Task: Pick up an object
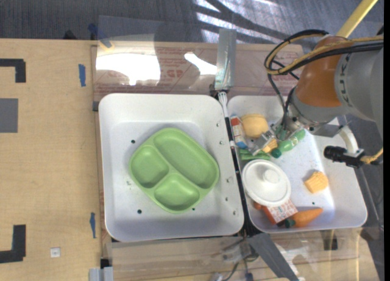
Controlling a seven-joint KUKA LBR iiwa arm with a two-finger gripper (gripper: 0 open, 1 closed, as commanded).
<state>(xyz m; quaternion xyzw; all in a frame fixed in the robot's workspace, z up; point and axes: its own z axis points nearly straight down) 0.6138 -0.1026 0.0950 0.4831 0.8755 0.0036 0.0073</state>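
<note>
The right white bin (347,209) holds several small objects. A yellow rounded piece (255,125) lies at its back left beside a red and white tube (236,130). Green pieces (287,144) lie near the middle, and my gripper (284,132) hangs low over them, just right of the yellow piece. The grey arm with its orange band (320,78) covers the gripper's upper part. In front sit a white round bowl (266,181), an orange wedge (316,182), a carrot (306,216) and a red and white packet (280,211).
The left white bin (116,121) holds a green divided plate (173,168). A black ridge (233,170) marks where the two bins meet. Black cables (286,48) loop above the arm. A tan bench surface (46,152) lies to the left.
</note>
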